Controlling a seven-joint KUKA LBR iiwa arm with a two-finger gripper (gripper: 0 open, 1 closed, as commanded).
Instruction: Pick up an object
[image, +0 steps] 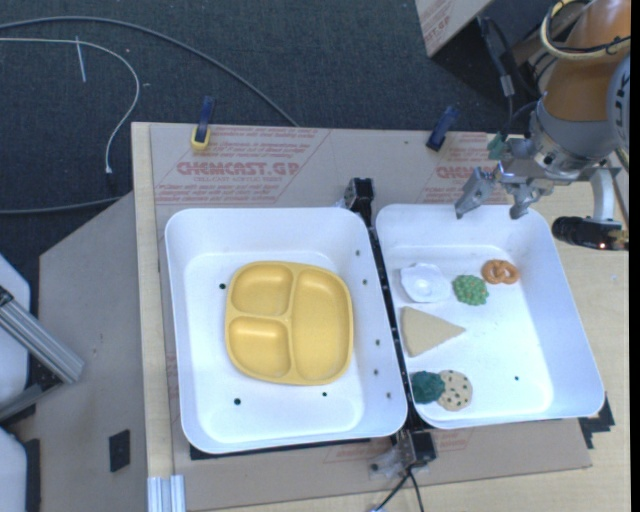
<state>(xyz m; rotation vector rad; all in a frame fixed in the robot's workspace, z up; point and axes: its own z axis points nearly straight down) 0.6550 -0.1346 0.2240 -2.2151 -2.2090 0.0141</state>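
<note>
The gripper (495, 200) hangs over the far rim of the right bin (570, 330), with its two fingers spread apart and nothing between them. No object has been lifted, so the pick appears to be at its very start: the arm is above the bin but not down among the items.

All candidates lie in the right bin, on the gripper's near side. A small pretzel (499, 271) sits closest to the gripper, with a green broccoli floret (470, 290) just beside it and a white cup-like piece (422, 282) next along, toward the left bin. Nearer the camera from these lies a pale triangular slice (428, 330), and farther still from the gripper a dark green piece (427, 386) touches a speckled cookie (455, 390).

The left bin (200, 250) holds a yellow divided plate (290, 322), well apart from the gripper.

What is left, as a judgement, is the whole grasp: choosing an item, descending, closing and lifting.
</note>
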